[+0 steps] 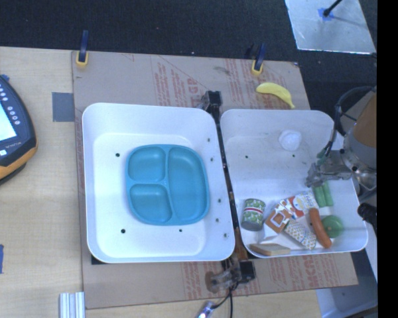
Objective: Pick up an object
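White bin (278, 121) on the right holds the clutter, so I see the gripper (328, 172) low above the green piece (324, 195). I cannot tell its grip state.

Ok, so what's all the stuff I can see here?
shallow white plastic bins: two, white, side by side on the bench
blue three-section plate: one, blue, middle of the left bin
yellow toy banana: one, yellow, on the board behind the right bin
small round green-labelled can: one, green and grey, right bin's front
orange toy carrot: one, orange, right bin's front
red-and-white snack packet: one, beside the can
clear round lid: one, right bin's back
grey-and-orange handheld control pad: one, far left
tool: one, grey, over the right bin's right side
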Controlling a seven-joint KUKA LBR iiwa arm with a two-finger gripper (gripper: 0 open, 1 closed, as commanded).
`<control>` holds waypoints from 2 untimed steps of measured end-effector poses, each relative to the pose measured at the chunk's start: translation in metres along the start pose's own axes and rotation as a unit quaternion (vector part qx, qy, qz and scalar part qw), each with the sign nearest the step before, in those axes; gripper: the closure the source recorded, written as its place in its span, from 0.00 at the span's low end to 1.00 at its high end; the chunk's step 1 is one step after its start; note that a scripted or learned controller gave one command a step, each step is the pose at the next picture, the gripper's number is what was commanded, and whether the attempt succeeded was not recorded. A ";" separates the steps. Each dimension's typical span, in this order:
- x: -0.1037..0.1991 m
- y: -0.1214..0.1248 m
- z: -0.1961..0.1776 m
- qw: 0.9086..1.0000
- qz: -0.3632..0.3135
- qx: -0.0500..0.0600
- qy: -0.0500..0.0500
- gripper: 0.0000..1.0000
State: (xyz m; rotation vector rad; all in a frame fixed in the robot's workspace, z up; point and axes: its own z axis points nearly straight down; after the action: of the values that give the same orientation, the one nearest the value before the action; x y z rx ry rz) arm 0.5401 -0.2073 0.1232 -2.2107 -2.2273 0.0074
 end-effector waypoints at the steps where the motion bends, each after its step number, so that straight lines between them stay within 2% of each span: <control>1: -0.005 -0.024 -0.129 1.000 0.002 -0.003 0.000 1.00; 2: 0.036 0.018 -0.140 1.000 0.002 -0.002 0.001 1.00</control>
State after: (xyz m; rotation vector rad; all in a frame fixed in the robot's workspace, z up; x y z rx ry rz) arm 0.5587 -0.1707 0.2631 -2.2165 -2.2248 0.0006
